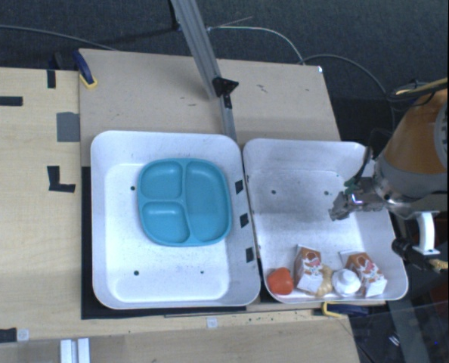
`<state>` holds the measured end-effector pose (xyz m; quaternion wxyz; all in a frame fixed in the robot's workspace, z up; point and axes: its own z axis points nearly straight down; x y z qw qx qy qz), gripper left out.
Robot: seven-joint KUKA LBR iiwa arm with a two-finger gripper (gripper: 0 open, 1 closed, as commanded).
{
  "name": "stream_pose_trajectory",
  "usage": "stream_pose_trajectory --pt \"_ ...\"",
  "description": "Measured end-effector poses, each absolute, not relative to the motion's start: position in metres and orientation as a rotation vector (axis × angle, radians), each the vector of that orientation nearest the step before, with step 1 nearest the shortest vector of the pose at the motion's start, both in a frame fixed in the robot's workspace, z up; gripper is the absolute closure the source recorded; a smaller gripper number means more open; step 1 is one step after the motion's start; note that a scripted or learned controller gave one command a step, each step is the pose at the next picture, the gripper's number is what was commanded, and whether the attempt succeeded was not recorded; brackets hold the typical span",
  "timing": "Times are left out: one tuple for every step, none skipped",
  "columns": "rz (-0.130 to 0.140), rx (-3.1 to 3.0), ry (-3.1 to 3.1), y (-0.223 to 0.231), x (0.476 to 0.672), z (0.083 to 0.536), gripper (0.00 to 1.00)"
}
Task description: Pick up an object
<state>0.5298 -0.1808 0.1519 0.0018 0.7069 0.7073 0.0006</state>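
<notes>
Down along the near edge of the right bin (300, 165) lies a small cluster of objects: a red-orange ball (280, 280) at the left, a small printed carton (308, 269) just beside it, a white rounded piece (348, 282) further right, and a second printed carton (364, 271) touching that. None of them is between the fingers. Above them, well apart, the gripper (342, 206) hangs over the bin's right-hand floor, pointing leftward from the grey wrist; it is too small and blurred to tell how it is set. Behind it the arm's orange band (415, 138) rises at the view's right. Across the divide, the left bin (103, 203) bears a blue divided plate (184, 202) lying flat.
</notes>
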Motion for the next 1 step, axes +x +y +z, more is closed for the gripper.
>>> stream_pose_trajectory --pt "0.003 2.216 2.219 -0.1838 0.5262 0.2138 1.00"
